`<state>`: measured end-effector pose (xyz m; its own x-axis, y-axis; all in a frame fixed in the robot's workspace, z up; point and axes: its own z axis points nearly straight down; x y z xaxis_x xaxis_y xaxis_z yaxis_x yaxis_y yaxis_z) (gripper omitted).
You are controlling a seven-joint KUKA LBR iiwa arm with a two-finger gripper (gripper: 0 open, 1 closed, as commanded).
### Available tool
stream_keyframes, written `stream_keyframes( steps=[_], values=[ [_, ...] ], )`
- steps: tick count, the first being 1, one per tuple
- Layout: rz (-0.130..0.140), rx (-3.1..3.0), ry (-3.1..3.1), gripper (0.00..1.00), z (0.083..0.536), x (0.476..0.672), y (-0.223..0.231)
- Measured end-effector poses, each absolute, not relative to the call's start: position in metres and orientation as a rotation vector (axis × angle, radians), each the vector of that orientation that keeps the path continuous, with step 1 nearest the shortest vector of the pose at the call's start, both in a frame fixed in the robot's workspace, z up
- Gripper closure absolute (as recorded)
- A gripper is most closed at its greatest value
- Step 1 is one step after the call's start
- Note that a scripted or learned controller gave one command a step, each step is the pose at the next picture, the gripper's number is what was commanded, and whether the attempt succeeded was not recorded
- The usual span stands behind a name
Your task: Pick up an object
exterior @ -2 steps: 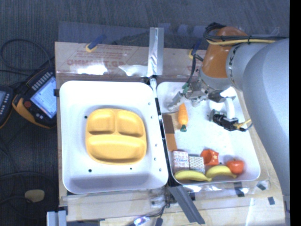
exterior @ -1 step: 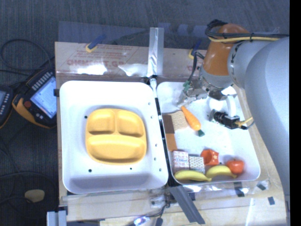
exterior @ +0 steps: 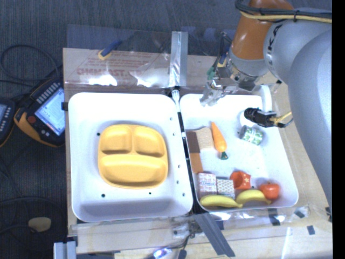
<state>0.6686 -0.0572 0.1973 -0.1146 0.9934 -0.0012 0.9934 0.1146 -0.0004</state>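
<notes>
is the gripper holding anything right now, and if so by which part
Nothing is held. The gripper hangs above the right bin's far edge, with nothing between its fingers; the carrot lies below it.

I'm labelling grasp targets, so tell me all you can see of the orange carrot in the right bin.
The small orange carrot with a dark green stem end looks like smooth plastic. It lies flat on the floor of the right white bin, thick end up-view, green tip toward the camera. It lies right beside a tan block; contact is unclear.
</notes>
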Motion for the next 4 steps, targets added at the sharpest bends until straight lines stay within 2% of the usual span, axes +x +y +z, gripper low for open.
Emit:
stream_keyframes(
  steps=[1,2,3,4],
  values=[
    [-0.003,2.091,2.345,0.0,0.197,0.668,-0.057],
    [0.001,2.005,2.421,0.0,0.093,0.647,-0.095],
    [0.003,2.006,2.421,1.0,0.102,0.647,-0.095],
    [-0.006,2.534,1.859,1.0,0.11,0.621,-0.126]
  ],
)
